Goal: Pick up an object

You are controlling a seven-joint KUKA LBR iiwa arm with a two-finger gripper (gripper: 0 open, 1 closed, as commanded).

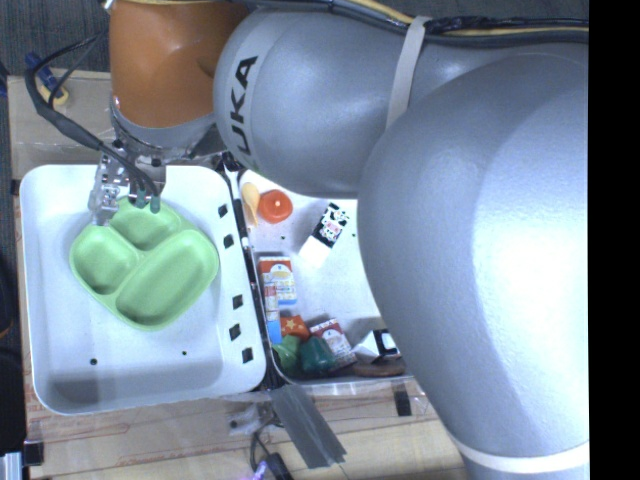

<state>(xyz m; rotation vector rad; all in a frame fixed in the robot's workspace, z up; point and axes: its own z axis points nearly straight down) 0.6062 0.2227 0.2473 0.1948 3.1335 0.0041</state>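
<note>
Pincer (128, 196) sits low at the green divided plate's (145, 261) upper-left rim in the left bin (60, 368); its grip I cannot tell. The plate stretches down-right from there.

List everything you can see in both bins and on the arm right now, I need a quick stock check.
Left bin: 1, white, left side of bench.
Right bin: 1, white, beside it, partly under the arm.
Tray: 1, green, three compartments, in left bin.
Orange cap: 1, orange, top of right bin.
Cow-print item: 1, black and white, right bin.
Packet: 1, multicoloured, along right bin's left wall.
Small items: several, green and red, bottom of right bin; too cluttered to count.
Arm: 1, grey with orange band.
Gripper: 1, at the tray's top edge.
</note>
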